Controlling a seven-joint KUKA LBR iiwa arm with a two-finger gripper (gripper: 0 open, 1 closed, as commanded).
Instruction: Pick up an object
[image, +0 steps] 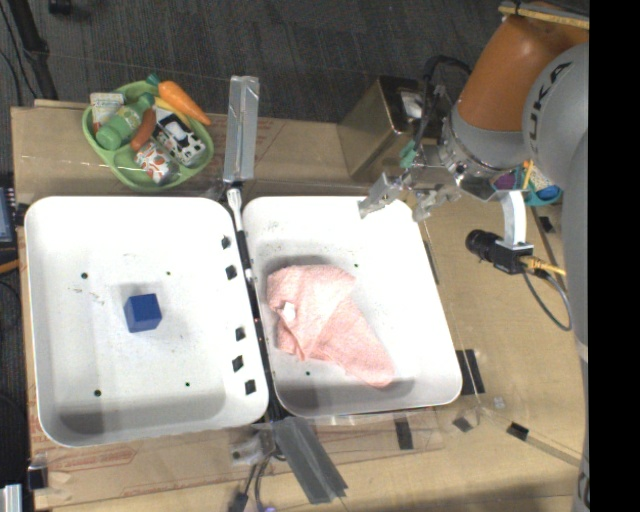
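— Pink crumpled cloth lies in the middle of the right white bin; a small blue cube sits in the left white bin.

— And the two-finger gripper?

— Above the right bin's far rim, fingers spread apart, holding nothing.

— Then I'd come down over a raised fold of the cloth, press in, and pinch a ridge rather than flat fabric.
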